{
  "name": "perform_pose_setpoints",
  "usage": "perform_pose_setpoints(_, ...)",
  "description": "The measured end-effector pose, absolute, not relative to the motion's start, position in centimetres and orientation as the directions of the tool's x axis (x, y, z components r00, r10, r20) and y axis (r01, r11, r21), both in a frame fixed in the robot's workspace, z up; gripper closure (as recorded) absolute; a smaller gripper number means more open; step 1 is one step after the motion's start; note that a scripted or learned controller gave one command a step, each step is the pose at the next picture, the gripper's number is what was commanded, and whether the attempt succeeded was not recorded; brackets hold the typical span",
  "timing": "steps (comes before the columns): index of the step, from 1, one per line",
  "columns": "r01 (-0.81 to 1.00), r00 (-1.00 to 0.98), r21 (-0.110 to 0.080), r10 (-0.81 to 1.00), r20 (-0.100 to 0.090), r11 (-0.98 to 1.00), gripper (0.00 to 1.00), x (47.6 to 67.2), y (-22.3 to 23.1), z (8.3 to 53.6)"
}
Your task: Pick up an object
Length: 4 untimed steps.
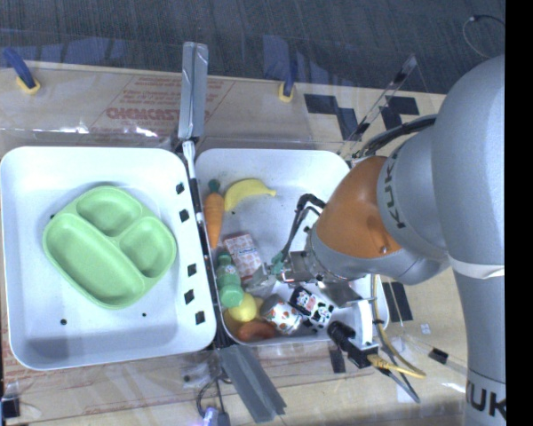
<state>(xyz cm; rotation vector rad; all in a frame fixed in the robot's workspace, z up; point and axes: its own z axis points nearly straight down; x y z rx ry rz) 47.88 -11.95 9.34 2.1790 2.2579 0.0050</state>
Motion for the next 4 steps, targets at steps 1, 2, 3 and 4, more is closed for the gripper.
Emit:
perform_pose_setpoints(1, 0.998, 0.061, -0.004, 0.998, 0.001, -0.061, 0.00, 53.6, -11.3, 9.1)
perform_pose_setpoints(2, 0.964, -0.265, 0.000, 0.964, 0.000, 0.265, 0.00, 57.4, -12.0, 9.2)
perform_pose_setpoints(3, 0.995, -0.095, -0.003, 0.995, 0.000, 0.095, 0.00, 62.9, -11.8, 9.2)
perform_pose_setpoints(4, 1.000, -0.022, -0.001, 1.000, 0.000, 0.022, 0.00, 65.7, -14.8, 9.3)
